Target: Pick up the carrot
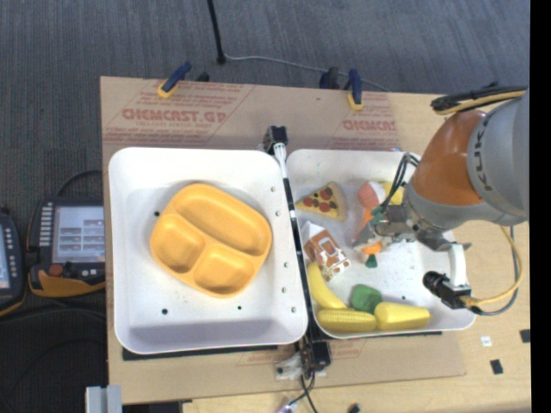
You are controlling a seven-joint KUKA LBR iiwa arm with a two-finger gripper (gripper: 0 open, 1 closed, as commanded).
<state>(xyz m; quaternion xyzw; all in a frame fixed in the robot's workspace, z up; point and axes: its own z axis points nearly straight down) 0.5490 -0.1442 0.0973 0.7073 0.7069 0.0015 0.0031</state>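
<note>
Two shallow white plastic bins (129,231) are lying side by side; the left one is carrying a glossy yellow divided plate (211,237). The two-finger gripper (376,229) is hanging in the right bin, its opening impossible to tell. It should be descending straight onto the small orange carrot with green tip (371,251), just beneath it.

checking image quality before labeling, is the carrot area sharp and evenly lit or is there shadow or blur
Camera view: lighting is even and soft, with no strong glare on the white right bin; the arm casts only a faint shadow near the carrot; the claw and carrot look small and slightly soft, so fine detail there is hard to read.
</note>
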